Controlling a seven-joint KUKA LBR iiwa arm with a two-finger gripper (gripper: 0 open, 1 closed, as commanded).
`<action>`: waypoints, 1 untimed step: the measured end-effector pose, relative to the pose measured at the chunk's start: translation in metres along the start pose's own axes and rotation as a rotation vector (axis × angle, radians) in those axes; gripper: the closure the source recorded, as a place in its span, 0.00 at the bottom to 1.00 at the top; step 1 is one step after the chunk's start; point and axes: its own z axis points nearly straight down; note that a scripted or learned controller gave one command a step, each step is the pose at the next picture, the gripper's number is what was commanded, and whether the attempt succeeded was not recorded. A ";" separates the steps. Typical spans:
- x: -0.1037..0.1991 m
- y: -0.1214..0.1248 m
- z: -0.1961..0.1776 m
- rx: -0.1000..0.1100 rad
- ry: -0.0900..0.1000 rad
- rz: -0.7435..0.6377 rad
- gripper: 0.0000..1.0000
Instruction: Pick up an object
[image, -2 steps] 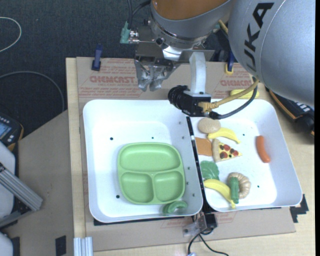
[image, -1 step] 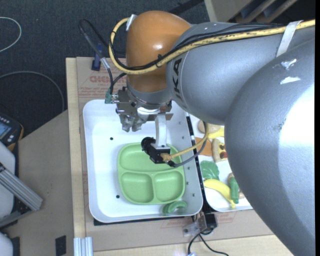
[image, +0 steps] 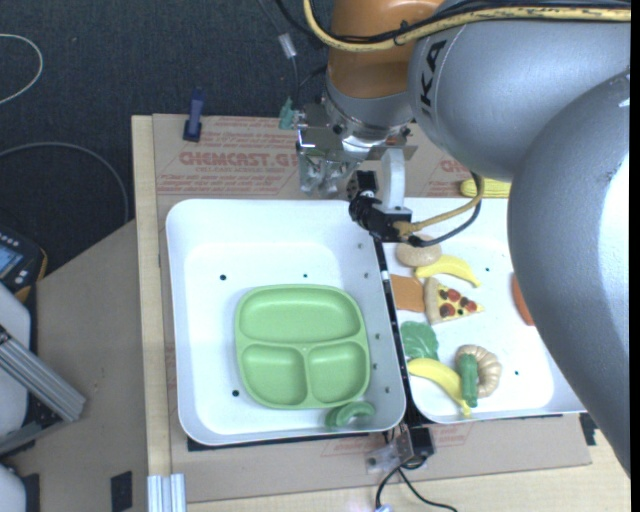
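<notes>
Presently, operator, your stock reads as follows.

Item one: gripper (image: 322, 176), hanging over the printed cardboard (image: 230, 150) just behind the back rim of the left bin (image: 190, 300); whether it is wide or narrow you cannot tell from this angle.

Left bin: you have a green divided plate (image: 300, 345) lying flat in the middle; a small green ring-shaped piece (image: 350, 413) sits at the plate's near right corner, close to the bin's front rim.

Right bin (image: 525, 392) (partly covered by the grey arm (image: 560, 150)): your candidates for picking, listed from back to front:
- a beige oval roll (image: 415, 254);
- a yellow banana (image: 450, 268) just beside it;
- a brown toast square (image: 405, 293) against the wall next to the left bin;
- a pizza slice (image: 452, 301) at the toast's right edge;
- a leafy green piece (image: 420, 342);
- a second banana (image: 434, 371) just in front of the leaf;
- a green pod (image: 468, 382) lying at that banana's end;
- a tan pretzel-like ring (image: 485, 365) beside the pod;
- an orange-red piece (image: 520, 298), half hidden under the arm, too little shown for you to name.

Off the bins: a blue clip (image: 193, 115) at the cardboard's back left corner.
</notes>
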 end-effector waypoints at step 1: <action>0.045 -0.045 0.145 0.023 -0.001 -0.010 1.00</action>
